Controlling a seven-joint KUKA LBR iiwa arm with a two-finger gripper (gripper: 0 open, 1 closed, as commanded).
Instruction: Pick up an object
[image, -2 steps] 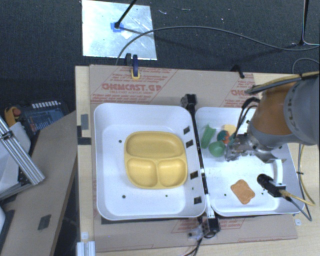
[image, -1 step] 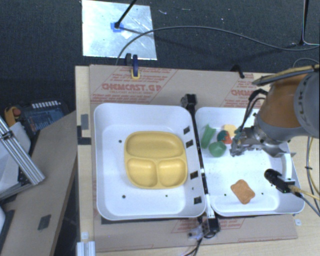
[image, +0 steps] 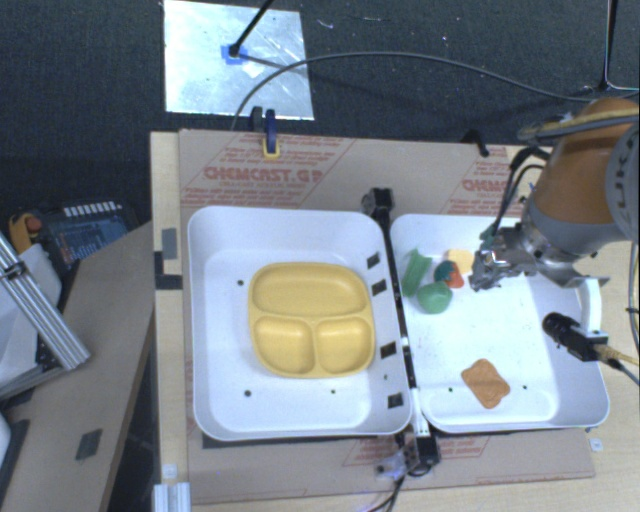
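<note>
Reaching in from the right, the arm (image: 590, 190) hangs over the right bin (image: 530, 400), its orange band above the wrist and the gripper (image: 487, 270) low over the bin's back part. Whether the jaws are apart or together cannot be told from this slant, and nothing can be seen between them.

Just left of the gripper lies a small cluster: a green block (image: 415, 271) tilted on its side, a round teal piece (image: 435, 297) in front of it, a little orange piece (image: 448, 272) and a pale yellow piece (image: 459, 258) behind, the last two nearest the gripper. Well apart, toward the bin's front, a tan cracker (image: 486, 382) lies flat on the white floor.

A yellow tray (image: 308, 318) with three compartments sits in the middle of the left bin (image: 215, 330).
</note>
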